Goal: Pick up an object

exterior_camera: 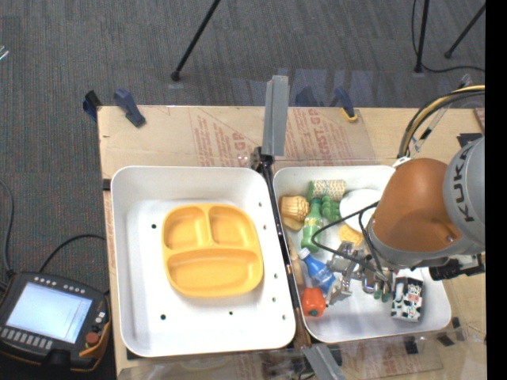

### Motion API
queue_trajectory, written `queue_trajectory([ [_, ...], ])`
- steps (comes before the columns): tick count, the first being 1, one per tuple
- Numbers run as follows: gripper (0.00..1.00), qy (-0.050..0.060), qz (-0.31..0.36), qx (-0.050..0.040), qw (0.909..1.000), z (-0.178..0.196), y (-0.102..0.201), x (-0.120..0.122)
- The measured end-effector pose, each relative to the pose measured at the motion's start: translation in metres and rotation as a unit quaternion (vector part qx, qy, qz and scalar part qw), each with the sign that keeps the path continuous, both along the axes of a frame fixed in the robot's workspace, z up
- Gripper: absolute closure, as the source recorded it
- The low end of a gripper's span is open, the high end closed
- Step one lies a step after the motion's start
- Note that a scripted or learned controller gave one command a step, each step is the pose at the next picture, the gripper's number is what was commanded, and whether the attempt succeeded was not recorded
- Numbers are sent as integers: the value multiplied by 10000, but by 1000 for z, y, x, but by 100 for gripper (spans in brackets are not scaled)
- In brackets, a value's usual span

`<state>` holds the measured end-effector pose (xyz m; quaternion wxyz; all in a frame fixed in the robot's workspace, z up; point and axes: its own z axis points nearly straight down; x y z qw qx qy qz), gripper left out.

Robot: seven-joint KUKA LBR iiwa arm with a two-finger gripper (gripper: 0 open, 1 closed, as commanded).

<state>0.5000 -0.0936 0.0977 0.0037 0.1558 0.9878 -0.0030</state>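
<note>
Here the arm (428, 212) reaches in from 3 o'clock, its orange band hanging over the right bin (372, 331). The gripper (354, 278) sits low inside that bin, at about 7 o'clock from the orange band. Whether the claw is open or closed cannot be told: the metal parts are small and tangled with cables, and nothing can be seen between them.

Right bin contents, clustered toward its left half:
- a blue and white bottle (316, 270), at 9 o'clock from the gripper, just beside it; contact cannot be judged.
- a small red-orange object (313, 300) at 7 o'clock from the gripper, near the bin's left wall.
- a green bottle-like item (322, 214) at 12 o'clock from the blue one.
- a yellow corn cob (294, 207) at 10 o'clock of the cluster, and a pale ribbed corn piece (327, 187) above it.
- a black-and-white cow-patterned box (407, 299) at 4 o'clock from the gripper, apart from it.
- a white round item (358, 203), partly hidden by the arm.

Left bin (135, 212): a yellow divided plate (212, 248) lies flat near its centre.

A teach pendant (51, 319) lies on the floor at 8 o'clock of the bench (182, 137).
</note>
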Motion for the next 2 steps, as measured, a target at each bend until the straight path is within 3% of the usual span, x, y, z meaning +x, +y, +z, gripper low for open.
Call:
queue_trajectory([
  [1,100,-8,107,39,9999,148,65,1],
  [2,100,-28,932,36,9956,-4,9,34],
])
